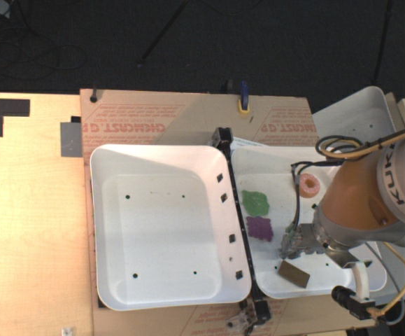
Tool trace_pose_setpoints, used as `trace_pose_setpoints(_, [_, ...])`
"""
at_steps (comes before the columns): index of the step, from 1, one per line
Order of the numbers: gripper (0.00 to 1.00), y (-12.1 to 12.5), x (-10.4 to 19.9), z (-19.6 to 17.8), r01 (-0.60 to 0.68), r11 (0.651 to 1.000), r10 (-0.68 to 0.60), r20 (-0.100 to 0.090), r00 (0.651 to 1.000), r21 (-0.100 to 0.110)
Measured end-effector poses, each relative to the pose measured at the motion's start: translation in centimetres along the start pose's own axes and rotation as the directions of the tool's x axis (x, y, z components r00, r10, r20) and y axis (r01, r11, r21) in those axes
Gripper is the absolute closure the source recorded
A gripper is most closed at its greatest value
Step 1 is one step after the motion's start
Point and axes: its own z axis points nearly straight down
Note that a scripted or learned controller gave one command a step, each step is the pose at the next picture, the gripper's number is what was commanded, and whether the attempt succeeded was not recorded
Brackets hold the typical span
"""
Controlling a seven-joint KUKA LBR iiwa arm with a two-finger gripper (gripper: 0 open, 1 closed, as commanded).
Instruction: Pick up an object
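A grey KUKA arm (359,201) with an orange band reaches in from the right over the right-hand bin (275,161) of two shallow white bins set side by side on a desk (27,215). Its end effector (294,245) hangs low over the bin floor, just right of the purple piece and just above the brown block; whether it is released or clenched cannot be told from this angle, and nothing is seen between its tips.

Four small objects lie in the right bin. One is a green, lumpy, soft-looking piece (254,201) near the dividing wall. One is a purple, ragged-edged piece (259,227) just below it, the two nearly touching. One is a flat brown rectangular block (294,275), tilted, near the bin's front edge. One is a pink-and-white ring (308,184), doughnut-like, farther back, beside a black cable that trails from the arm.

The left bin (160,226) shows a bare white floor marked with a few small dark dots. Both bins rest on a brown cardboard sheet (188,117) printed with red lettering.
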Motion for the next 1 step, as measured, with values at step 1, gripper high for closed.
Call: trace_pose_setpoints(1, [1.00,-0.05,-0.07,-0.89,-0.005,1.000,0.005,-0.001,1.000,0.003])
